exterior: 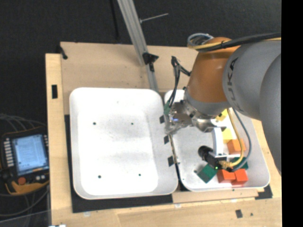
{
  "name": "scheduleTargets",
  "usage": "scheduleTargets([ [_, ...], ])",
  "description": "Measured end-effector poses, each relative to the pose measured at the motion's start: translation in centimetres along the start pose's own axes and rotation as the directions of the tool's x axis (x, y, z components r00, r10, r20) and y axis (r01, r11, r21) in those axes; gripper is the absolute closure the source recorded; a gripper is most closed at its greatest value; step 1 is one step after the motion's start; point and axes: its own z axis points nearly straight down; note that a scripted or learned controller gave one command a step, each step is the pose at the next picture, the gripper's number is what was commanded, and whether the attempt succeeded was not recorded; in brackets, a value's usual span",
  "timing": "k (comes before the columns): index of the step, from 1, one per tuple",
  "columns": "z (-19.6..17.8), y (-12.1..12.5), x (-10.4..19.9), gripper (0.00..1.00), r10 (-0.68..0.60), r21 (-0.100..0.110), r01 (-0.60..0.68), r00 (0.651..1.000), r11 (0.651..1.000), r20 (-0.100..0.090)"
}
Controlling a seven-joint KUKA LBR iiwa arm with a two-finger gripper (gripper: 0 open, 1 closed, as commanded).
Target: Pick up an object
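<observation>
Wooden surface (109,65) carries 2 shallow white bins side by side. Grey arm (255,74) with orange band (210,79) comes in from the right and covers the far part of the right bin (189,148). Left bin (113,141) has a bare white floor with 4 small dark dots. Slanted metal pole (135,32) runs from the top edge down toward the gap between the bins. Handheld screen unit (28,155) sits off the surface at far left, display lit.

Gripper (181,118) hangs below the orange band, over the far-left part of the right bin, close to the shared edge of the 2 bins. Seen from above and mostly hidden by the wrist, so cannot tell if it is wide or narrow; nothing visibly held.

Task things all lie in the right bin, toward its right and near sides, apart from the gripper. Green block (206,174) sits tilted near the front wall. 2 orange blocks (233,176) touch side by side just right of it. 1 more orange block (233,146) lies farther back, with a yellow block (228,134) just behind it, partly covered by cables.
</observation>
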Motion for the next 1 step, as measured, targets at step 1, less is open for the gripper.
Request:
scheduleTargets([
  [1, -0.69, -3.38, 4.32, 1.0, -0.001, 0.001, 0.001, 1.0, 1.0, 0.0],
])
